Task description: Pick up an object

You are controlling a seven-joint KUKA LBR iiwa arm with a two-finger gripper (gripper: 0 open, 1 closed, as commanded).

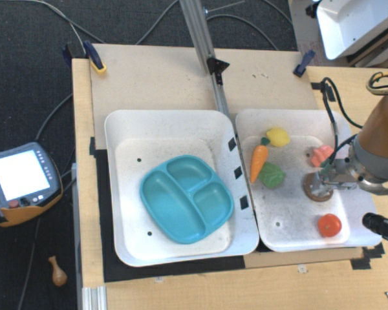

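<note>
Step in hand: lowering onto 1 item in the right bin (291, 237) and closing on it.

Procedure, judged from the present layout:
- Select a target with free space on 2 opposite sides. Suggested: the red ball (329, 225), well apart from its neighbours, near the front rim.
- Centre over the target before descending; keep clear of the bin wall.
- Close only once the target sits midway. Round toys likely to roll or squirt out under an off-centre pinch.
- Lift straight up; check for a held item before moving away.

Contents, left to right:
- Left bin (123, 173): 1 blue divided plate (186, 199) with 3 compartments, lying flat, nothing in the compartments.
- Right bin: orange carrot (258, 162) with green top, lying lengthwise near the left wall; green vegetable (271, 175) touching the carrot's right side; yellow lemon (277, 137) just behind them; brown round piece (318, 191) directly under the claw (324, 178); pink item (322, 154) just behind the claw, partly hidden; red ball at the front right.

Claw state: low over the brown round piece, right of the bin's centre. Apart or together: cannot tell, since wrist and cable hide the tips. No item seen held.

Both bins side by side on the desk (155, 76).
</note>
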